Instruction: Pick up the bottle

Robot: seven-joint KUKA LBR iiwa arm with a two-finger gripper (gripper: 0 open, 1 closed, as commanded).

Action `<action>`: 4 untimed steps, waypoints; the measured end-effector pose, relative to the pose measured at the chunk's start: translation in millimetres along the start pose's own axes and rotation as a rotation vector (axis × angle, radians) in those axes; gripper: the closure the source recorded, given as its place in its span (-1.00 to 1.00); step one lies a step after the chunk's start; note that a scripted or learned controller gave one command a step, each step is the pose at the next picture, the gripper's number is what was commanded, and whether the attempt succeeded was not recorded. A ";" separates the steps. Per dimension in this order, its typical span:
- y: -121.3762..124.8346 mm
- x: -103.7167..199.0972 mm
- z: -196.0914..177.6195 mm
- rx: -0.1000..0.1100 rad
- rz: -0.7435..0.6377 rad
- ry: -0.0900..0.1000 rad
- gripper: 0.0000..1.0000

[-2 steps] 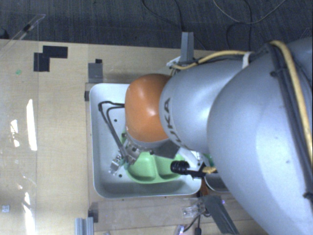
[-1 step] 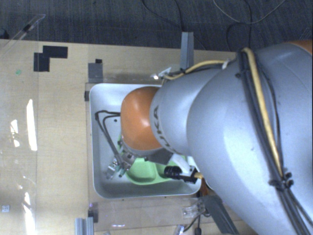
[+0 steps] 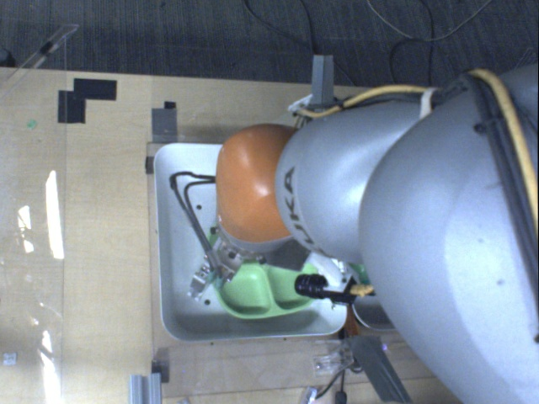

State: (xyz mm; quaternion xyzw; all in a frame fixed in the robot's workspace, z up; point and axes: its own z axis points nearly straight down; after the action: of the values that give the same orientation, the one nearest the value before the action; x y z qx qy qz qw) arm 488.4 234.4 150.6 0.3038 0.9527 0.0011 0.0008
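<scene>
at the far left the bench (image 3: 93,251) is seen, pale wood, with black marks (image 3: 84,98) near its upper edge and bright glare laid across it. further right the left bin (image 3: 168,310) is set on the bench, and its left wall and near corner are shown bare. a thin black cable (image 3: 187,194) is looped over the bin's floor on the left side and is led down towards the gripper.

the gripper (image 3: 206,274) is lowered inside the bin, near its lower left part, just under the wrist. whether it is released or clenched cannot be told, since its tip is small and blurred and partly covered from above.

just to the right of the gripper, and touching or almost touching it, a pale green object is lain on the bin floor by the near wall; it is taken for the bottle (image 3: 253,291), though its upper part is hidden by the arm. it is not seen to be grasped.

above it the orange band (image 3: 248,183) is seen, and the right half is taken up by the grey arm (image 3: 438,225). a black plug (image 3: 310,284) is fixed under the arm, just right of the bottle. a dark round thing (image 3: 370,316) is glimpsed beneath the arm; what it is cannot be told.
</scene>
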 end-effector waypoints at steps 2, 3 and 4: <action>0.3 -0.1 -22.1 0.000 -0.227 0.000 -1.00; 3.6 -4.4 59.2 -0.014 -0.343 -0.013 -1.00; 2.9 -18.7 46.8 -0.022 -0.329 -0.040 1.00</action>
State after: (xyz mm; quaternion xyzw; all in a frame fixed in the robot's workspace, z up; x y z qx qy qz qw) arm 505.4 226.1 103.8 0.1437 0.9893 0.0054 0.0233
